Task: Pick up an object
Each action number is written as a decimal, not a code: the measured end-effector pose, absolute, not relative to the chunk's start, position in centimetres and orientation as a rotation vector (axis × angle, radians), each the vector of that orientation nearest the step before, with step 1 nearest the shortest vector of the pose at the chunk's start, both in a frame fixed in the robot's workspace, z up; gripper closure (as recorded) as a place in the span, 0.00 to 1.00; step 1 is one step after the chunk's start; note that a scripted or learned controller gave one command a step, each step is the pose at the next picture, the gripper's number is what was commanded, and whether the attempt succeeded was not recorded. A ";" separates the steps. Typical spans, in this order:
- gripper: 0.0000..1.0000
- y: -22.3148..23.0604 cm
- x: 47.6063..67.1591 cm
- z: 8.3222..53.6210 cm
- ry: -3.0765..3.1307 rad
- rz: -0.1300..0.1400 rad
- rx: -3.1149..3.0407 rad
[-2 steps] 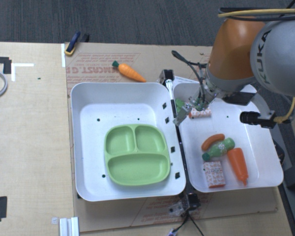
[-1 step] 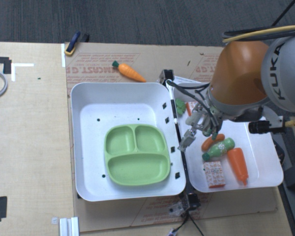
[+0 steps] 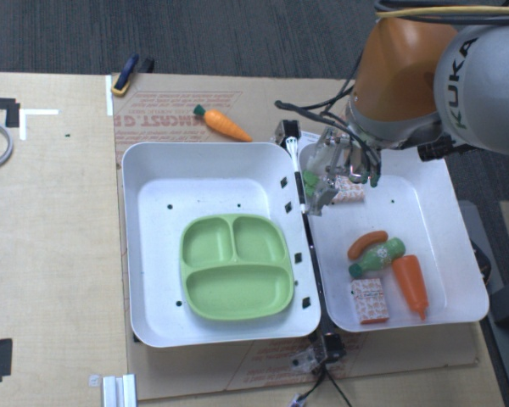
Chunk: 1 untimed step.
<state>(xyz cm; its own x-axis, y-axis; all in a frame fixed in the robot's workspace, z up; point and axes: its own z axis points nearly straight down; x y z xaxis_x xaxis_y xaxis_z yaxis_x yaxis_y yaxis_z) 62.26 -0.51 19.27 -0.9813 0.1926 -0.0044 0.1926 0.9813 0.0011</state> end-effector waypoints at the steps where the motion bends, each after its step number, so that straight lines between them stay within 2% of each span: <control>1: 0.00 1.0 56.1 19.3 3.118 0.001 -0.369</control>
<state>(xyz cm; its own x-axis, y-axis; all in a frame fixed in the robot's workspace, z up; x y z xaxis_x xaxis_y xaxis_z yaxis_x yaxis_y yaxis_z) 56.06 0.98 19.26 -0.9723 -0.2336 -0.0021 -0.2336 0.9723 0.0003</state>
